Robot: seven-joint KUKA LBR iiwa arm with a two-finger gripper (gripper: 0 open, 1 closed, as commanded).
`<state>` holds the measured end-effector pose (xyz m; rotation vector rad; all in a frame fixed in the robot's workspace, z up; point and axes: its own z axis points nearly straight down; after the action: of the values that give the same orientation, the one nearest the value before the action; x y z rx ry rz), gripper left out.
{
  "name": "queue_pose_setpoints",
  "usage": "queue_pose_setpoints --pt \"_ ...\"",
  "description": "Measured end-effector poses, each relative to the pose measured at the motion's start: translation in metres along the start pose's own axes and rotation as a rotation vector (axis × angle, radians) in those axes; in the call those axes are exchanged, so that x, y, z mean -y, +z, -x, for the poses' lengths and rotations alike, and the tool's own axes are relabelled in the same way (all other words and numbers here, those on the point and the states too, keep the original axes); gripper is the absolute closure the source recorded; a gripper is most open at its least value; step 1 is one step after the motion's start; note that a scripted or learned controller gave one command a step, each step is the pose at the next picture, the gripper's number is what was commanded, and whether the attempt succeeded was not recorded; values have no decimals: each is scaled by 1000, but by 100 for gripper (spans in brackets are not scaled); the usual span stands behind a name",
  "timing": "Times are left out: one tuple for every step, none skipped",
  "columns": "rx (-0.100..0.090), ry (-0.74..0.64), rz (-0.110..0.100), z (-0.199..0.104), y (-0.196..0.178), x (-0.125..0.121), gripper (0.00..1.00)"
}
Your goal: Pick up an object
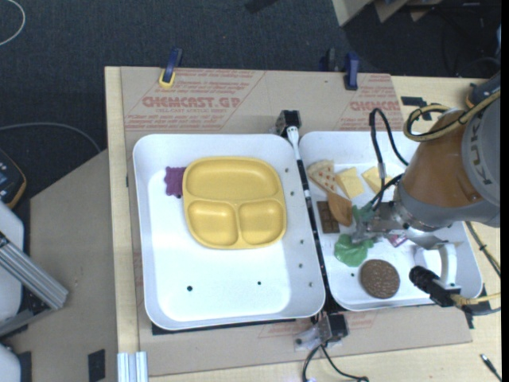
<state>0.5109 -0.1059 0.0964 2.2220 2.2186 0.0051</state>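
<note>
In the camera view my gripper [364, 231] hangs low over the middle of the right bin [469, 281]. It is right above a green leafy piece [350, 251]. A brown round cookie [379, 278] lies just below it toward the front. To its upper left are a brown wedge [340, 209], a dark brown bar [327, 217], a tan slice [321, 173] and two pale yellow cheese pieces [350, 183]. The arm hides part of the bin's right half.
The left bin [151, 237] holds a yellow divided tray [235, 200] with a purple piece [174, 181] at its left edge. The bins' adjoining walls run down the middle. Clamps sit at the bench's back edge.
</note>
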Motion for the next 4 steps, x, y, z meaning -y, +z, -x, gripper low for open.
queue_pose_setpoints --pt "4 -2 4 7 -59 -8 100" --pt "3 -4 5 3 -122 -9 100" --pt "2 -3 0 2 -129 -10 100" --pt "0 -7 1 -48 -137 -15 100"
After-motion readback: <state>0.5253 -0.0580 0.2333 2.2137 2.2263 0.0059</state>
